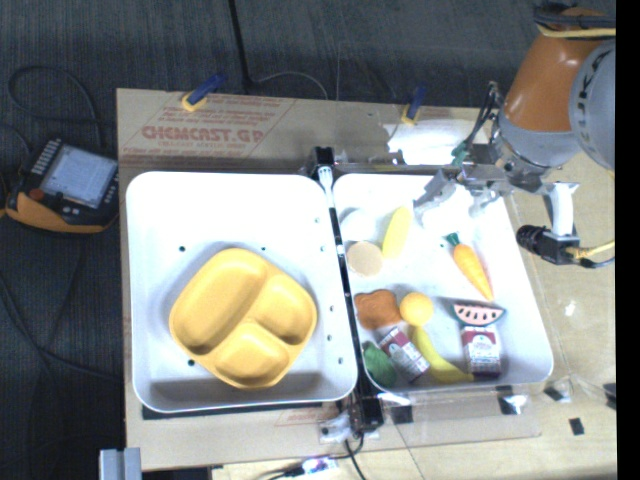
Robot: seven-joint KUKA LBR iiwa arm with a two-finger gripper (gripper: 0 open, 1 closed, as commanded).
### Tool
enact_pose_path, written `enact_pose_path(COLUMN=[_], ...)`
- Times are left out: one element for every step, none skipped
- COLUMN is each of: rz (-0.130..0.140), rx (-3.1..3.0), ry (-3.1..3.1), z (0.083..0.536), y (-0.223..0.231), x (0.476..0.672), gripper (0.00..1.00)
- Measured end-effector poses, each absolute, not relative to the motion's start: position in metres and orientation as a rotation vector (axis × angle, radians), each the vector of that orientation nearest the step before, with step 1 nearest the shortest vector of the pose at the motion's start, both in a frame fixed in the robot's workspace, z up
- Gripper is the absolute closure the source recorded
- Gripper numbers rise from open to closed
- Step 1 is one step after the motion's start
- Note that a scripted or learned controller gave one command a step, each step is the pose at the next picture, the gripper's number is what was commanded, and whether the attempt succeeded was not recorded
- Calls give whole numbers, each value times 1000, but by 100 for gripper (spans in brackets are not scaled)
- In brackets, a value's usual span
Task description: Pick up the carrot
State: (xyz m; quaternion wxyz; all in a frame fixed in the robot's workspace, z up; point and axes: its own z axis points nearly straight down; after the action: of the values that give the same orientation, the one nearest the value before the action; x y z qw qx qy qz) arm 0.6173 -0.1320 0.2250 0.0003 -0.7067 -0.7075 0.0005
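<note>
1. Grey arm with an orange band (548,78), entering from the right and ending in a two-finger gripper (456,194) above the far end of the right shallow white bin (530,313).
2. The fingers (434,190) are spread apart with nothing between them.
3. Orange tapered carrot with a green top (470,266), lying in the right bin near its right wall, green end pointing toward the gripper, which hangs just beyond it; carrot and fingers are apart.
4. Pale yellow elongated toy vegetable (396,231), left of the carrot; a round beige disc (364,258) lies just beside its lower end.
5. Red-and-green watermelon slice (477,314), nearer than the carrot's tip, with a small red-labelled can (481,349) just in front of it.
6. Yellow round lemon (416,309), orange-brown lumpy toy (376,309), yellow banana (433,357) and a green leafy item (381,366), clustered at the near end of the right bin.
7. Left shallow white bin (150,218), holding a large yellow three-compartment tray (243,315).
8. Brown board-covered table (160,128) beneath both bins.
</note>
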Motion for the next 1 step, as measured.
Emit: enact_pose_path(rz=[6], rx=[-2335], ry=[-2098], z=[120], y=[-156], x=[593], gripper=[0])
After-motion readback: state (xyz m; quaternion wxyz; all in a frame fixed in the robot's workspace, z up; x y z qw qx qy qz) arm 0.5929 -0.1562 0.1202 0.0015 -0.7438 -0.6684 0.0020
